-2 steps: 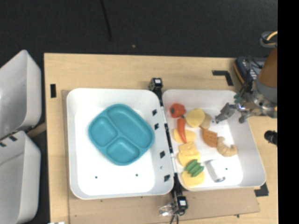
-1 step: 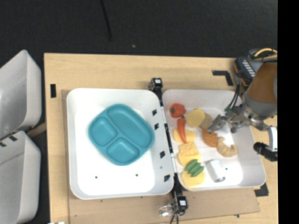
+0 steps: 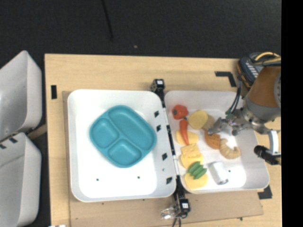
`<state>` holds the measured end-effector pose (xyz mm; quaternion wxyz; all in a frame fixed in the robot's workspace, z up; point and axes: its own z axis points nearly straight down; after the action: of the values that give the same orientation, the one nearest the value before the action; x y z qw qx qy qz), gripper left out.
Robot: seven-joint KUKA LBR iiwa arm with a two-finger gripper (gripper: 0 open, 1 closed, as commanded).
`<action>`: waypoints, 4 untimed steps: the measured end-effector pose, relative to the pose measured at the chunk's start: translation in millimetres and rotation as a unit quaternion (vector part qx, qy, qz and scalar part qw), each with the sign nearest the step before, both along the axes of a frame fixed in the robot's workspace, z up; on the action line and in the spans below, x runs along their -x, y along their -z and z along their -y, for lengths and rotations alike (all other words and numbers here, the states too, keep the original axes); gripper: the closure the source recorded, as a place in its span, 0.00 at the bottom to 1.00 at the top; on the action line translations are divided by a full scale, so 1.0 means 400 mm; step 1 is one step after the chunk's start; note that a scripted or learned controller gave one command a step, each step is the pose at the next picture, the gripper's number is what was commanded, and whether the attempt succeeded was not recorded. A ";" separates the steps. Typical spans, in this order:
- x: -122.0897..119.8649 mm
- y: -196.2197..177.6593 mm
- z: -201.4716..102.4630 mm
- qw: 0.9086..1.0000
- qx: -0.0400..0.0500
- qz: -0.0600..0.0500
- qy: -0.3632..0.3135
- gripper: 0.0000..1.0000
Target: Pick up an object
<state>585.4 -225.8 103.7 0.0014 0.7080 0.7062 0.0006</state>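
The right bin [image 3: 253, 176] holds several toy foods. Among them are a red tomato [image 3: 179, 111], a yellow lump [image 3: 199, 119], an orange carrot [image 3: 183, 131], a brown bun [image 3: 213, 141] and a pale croissant [image 3: 230, 151]. Nearer the front lie a yellow cheese block [image 3: 191, 153], a green vegetable [image 3: 197, 170] on a yellow piece, and a white cylinder [image 3: 218, 171]. My gripper [image 3: 221, 126] hangs low in this bin, just above the brown bun and right of the yellow lump. Nothing shows in its grasp.
A blue divided plate [image 3: 122, 135] lies in the middle of the left bin [image 3: 80, 174]. The arm's grey body with the orange band [image 3: 262, 91] covers the right bin's far right corner. White shapes [image 3: 16, 126] stand beyond the bench's left edge.
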 end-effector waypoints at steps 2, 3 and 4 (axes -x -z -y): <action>0.004 -0.185 0.006 1.000 0.001 0.001 -0.002 1.00; 0.002 -0.290 0.008 1.000 0.001 0.001 -0.003 1.00; -0.001 -0.344 0.012 1.000 0.000 0.000 -0.003 1.00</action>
<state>585.9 -230.4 241.4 0.0016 0.7058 0.7084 0.0004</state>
